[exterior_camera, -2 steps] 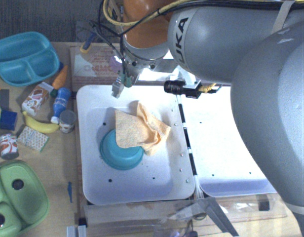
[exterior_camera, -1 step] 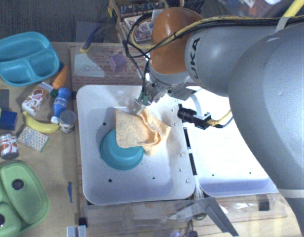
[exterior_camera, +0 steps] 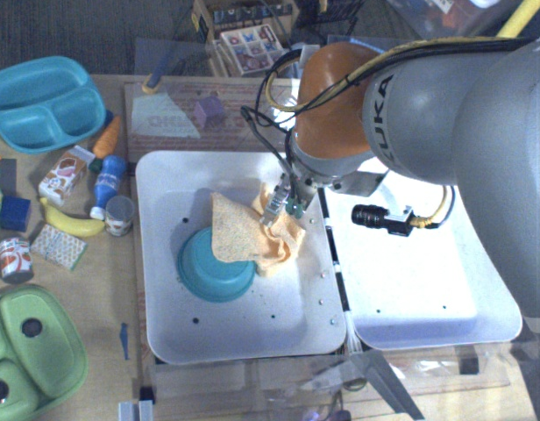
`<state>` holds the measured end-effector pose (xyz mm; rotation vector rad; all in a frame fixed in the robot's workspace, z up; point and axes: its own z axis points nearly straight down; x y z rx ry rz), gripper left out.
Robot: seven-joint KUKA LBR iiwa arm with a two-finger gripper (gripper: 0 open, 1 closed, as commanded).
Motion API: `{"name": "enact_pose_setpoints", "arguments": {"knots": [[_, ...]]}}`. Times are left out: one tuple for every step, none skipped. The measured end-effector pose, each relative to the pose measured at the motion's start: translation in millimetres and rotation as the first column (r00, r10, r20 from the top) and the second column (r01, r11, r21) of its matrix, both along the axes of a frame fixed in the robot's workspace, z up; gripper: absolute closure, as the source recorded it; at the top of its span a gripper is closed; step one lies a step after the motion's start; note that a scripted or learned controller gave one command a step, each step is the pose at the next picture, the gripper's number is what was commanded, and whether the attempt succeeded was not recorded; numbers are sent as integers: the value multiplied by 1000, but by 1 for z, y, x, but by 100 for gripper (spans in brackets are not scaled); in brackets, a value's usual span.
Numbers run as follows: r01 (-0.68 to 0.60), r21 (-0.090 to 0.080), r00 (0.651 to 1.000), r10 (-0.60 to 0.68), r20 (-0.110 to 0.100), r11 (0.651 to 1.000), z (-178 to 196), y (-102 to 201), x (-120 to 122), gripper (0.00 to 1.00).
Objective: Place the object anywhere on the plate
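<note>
**Desk:** Walk me across the view from the left.

**Operator:** On the surface (exterior_camera: 165, 112) at far left I see a blue divided tray (exterior_camera: 46, 103), and below it a loose cluster: a small carton (exterior_camera: 64, 178), a blue bottle (exterior_camera: 106, 185), a banana (exterior_camera: 71, 220), a small can (exterior_camera: 119, 215) and a patterned square packet (exterior_camera: 59, 246). At the bottom left corner sits a green moulded tray (exterior_camera: 29, 349).

**Desk:** And the bins?

**Operator:** The left bin (exterior_camera: 165, 323) holds the blue plate (exterior_camera: 215, 266), low and left of centre. A tan cloth (exterior_camera: 237, 229) lies with its lower edge draped over the plate's upper right rim; the rest spreads up and to the right onto the bin floor, where it turns more yellow-orange and bunches up.

**Desk:** Where is the hand?

**Operator:** The hand (exterior_camera: 275, 210) is down on the bunched upper right part of the cloth, near the right wall of the left bin. Its tips press into the folds, but I cannot tell whether the fingers are spread or pinched together, or whether any fabric is between them.

**Desk:** Further right?

**Operator:** The arm (exterior_camera: 445, 103) comes in from the upper right, with its orange band (exterior_camera: 336, 95) above the wrist, and covers much of the right bin (exterior_camera: 445, 314). A black cylindrical part (exterior_camera: 380, 218) juts over that bin's floor.
</note>
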<state>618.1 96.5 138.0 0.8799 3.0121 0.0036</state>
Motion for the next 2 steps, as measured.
{"name": "enact_pose_setpoints", "arguments": {"knots": [[-304,-2,953,304,6,953,78,20,30,100],[-491,-2,871,491,1,871,49,-44,16,100]]}}
